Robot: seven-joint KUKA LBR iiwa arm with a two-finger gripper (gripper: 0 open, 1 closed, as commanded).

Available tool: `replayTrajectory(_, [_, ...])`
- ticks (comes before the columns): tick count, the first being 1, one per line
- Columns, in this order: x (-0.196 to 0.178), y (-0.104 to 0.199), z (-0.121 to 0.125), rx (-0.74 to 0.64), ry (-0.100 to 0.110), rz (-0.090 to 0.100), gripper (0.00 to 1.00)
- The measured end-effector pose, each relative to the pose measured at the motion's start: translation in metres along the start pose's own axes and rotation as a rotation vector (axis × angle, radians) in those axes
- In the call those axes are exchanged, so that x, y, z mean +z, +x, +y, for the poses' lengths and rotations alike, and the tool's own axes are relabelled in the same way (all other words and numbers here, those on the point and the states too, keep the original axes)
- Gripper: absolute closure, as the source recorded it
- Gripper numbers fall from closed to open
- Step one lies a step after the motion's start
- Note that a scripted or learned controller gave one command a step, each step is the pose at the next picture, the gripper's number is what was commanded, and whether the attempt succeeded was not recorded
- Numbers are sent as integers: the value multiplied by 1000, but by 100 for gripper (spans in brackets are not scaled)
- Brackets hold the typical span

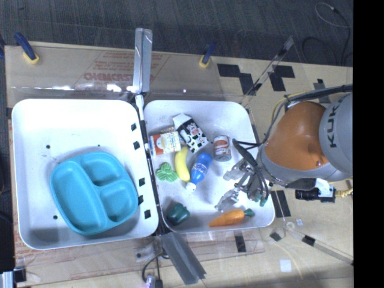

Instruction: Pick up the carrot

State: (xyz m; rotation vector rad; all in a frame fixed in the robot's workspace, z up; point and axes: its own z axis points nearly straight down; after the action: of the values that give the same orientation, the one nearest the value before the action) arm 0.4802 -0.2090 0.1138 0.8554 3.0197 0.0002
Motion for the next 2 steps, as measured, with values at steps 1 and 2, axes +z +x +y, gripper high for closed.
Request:
replayTrajectory(1, [20, 1, -1, -60, 1, 1, 0])
replayTrajectory(2, [10, 0, 0, -65, 0, -1, 100])
